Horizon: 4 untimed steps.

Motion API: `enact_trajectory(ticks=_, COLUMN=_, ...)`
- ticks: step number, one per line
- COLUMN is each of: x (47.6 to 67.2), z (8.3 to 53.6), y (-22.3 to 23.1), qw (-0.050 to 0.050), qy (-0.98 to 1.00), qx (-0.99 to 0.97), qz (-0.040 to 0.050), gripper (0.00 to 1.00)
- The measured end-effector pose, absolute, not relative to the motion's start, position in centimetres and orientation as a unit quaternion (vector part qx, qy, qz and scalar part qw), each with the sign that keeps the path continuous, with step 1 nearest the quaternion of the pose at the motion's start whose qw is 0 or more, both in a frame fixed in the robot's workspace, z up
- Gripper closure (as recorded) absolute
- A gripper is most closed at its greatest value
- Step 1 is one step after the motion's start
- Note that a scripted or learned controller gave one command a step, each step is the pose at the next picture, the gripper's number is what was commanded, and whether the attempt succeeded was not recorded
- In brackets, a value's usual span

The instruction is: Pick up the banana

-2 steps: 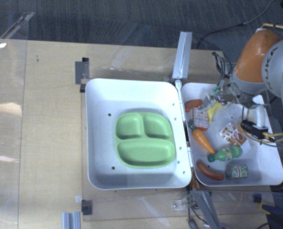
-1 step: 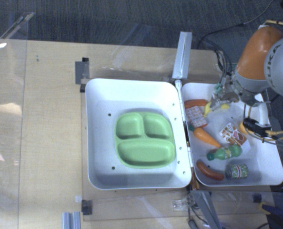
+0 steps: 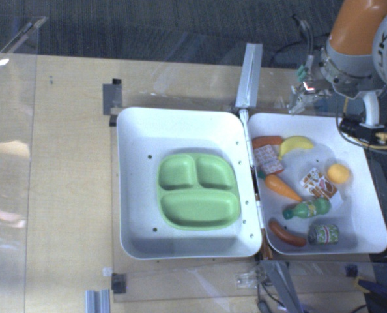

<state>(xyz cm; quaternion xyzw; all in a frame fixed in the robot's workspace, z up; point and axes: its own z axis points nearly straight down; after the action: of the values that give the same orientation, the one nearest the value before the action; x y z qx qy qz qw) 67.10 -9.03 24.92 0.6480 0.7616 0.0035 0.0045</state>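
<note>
Banana (image 3: 296, 145): yellow, lying in the right bin (image 3: 369, 222) near its far rim, curved, its left end just beside a red sausage (image 3: 266, 140) that lies along the same rim. Below the sausage, touching or nearly so, a pink-and-white checked block (image 3: 269, 158). An orange carrot (image 3: 282, 187) lies aslant toward the bin's middle. Right of it a small printed packet (image 3: 317, 183), white with red-brown marks, and beyond that an orange-yellow round fruit (image 3: 338, 173), near the packet; contact uncertain. A green bottle-shaped item (image 3: 307, 208) lies on its side below the packet. Near the front of the bin, a second red-brown sausage (image 3: 286, 234) and a small printed can (image 3: 324, 233) just beside it. Left bin (image 3: 135, 175) holds a green divided tray (image 3: 198, 190) with three compartments, two small toward the far side and one long toward the near side. Both bins sit side by side on the pale wooden table (image 3: 57, 175), with a grey metal bar (image 3: 249, 77) standing off the far edge where they meet. Arm with orange band (image 3: 363, 12) at upper right; its jaws (image 3: 304, 87) hang over the table beyond the right bin's far rim, apart from the banana. Jaws small and blurred: cannot tell whether open or closed.
</note>
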Motion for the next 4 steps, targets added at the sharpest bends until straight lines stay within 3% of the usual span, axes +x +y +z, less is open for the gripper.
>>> enact_trajectory(ticks=1, x=67.1, z=24.9, y=-9.1, qw=0.004, qy=0.762, qx=0.648, qz=0.0029, gripper=0.0)
enact_trajectory(ticks=2, x=60.1, z=12.6, y=-14.2, qw=0.002, qy=0.789, qx=0.615, qz=0.0013, gripper=0.0)
enact_trajectory(ticks=3, x=64.8, z=9.9, y=-14.2, qw=-0.005, qy=0.818, qx=0.575, qz=-0.0021, gripper=0.0)
enact_trajectory(ticks=4, x=66.2, z=8.9, y=-17.5, qw=-0.018, qy=0.763, qx=0.646, qz=-0.0094, gripper=0.0)
